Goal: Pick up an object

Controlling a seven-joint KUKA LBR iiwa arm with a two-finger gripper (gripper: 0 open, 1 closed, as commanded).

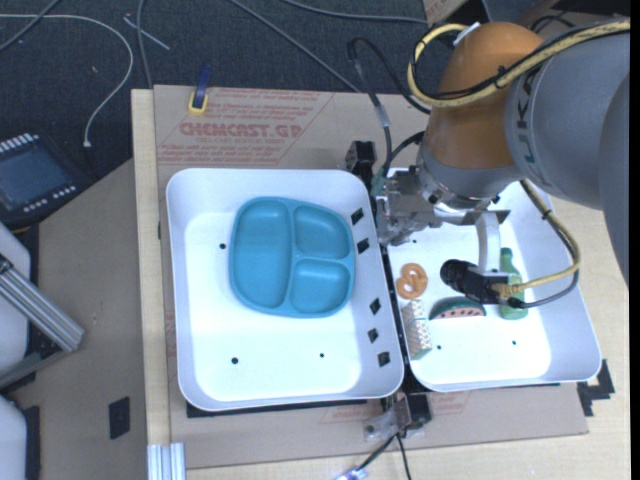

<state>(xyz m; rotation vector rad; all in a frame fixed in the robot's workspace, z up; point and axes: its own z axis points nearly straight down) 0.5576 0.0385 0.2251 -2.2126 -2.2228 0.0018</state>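
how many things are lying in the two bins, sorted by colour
blue: 1, divided plate
orange-brown: 1, ring-shaped piece
red and green: 1, watermelon slice
green: 1, partly hidden item
silvery: 1, ribbed piece
total: 5

- The left bin (pixel 190 298) holds a blue divided plate (pixel 292 256), lying flat near its middle.
- The arm (pixel 500 98) reaches over the right bin (pixel 560 338), with its hand (pixel 400 218) above that bin's far left corner.
- An orange ring (pixel 411 281) lies by the right bin's left wall.
- A watermelon slice (pixel 456 311) lies near the ring, with a green piece (pixel 511 286) further right.
- A pale ribbed piece (pixel 418 330) lies just below the ring.
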